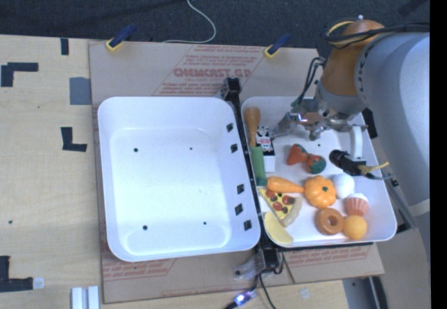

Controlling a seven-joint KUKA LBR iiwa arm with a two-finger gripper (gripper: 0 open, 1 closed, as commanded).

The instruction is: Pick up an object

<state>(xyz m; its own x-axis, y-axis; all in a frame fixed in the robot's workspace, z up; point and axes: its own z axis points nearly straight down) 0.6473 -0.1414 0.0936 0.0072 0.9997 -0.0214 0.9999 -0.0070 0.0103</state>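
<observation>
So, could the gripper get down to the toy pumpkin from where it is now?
Probably yes. The gripper hangs over the right bin, and the pumpkin lies uncovered from above, though a carrot and a donut crowd it.

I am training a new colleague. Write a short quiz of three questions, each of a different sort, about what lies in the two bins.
1. True or false: the pumpkin lies in the left bin.
2. Which item touches the pizza slice? A) doughnut B) carrot C) cupcake
3. Fill in: the arm hangs over the ___ bin.

Key
1. False; it lies in the right bin.
2. B; the carrot's tip rests on the slice.
3. right
</observation>
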